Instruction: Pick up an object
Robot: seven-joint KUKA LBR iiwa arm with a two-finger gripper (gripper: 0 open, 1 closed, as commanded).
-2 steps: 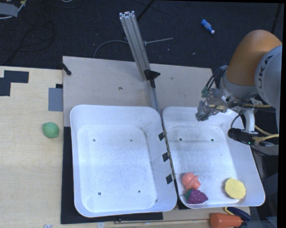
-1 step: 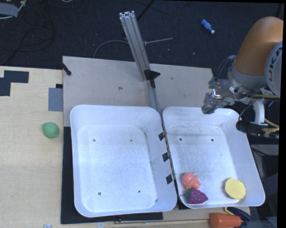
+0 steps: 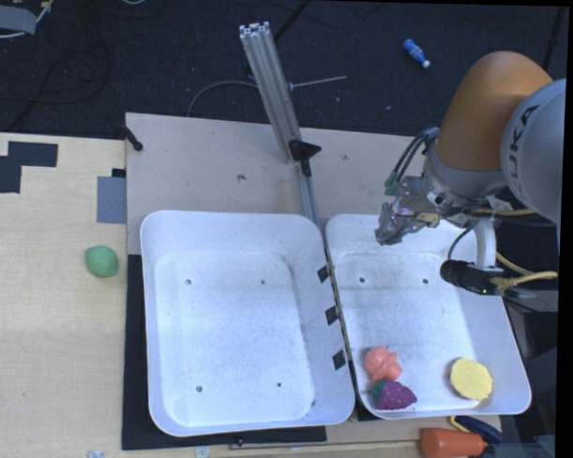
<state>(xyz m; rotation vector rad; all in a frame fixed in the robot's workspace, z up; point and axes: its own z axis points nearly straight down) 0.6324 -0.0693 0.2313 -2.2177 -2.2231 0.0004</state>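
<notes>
In the right bin (image 3: 425, 303) three toys lie near the front edge: an orange-pink piece (image 3: 383, 362), a purple grape-like piece (image 3: 393, 395) just in front of it, and a yellow round piece (image 3: 471, 378) at the front right. My gripper (image 3: 392, 229) hangs over the bin's back left corner, far from all three toys. Nothing shows between its tips.
The left bin (image 3: 232, 315) sits beside the right one. A green ball (image 3: 101, 261) lies on the wooden bench at far left. An orange object (image 3: 453, 442) rests outside the right bin's front edge. A metal rail (image 3: 277, 92) slants behind the bins.
</notes>
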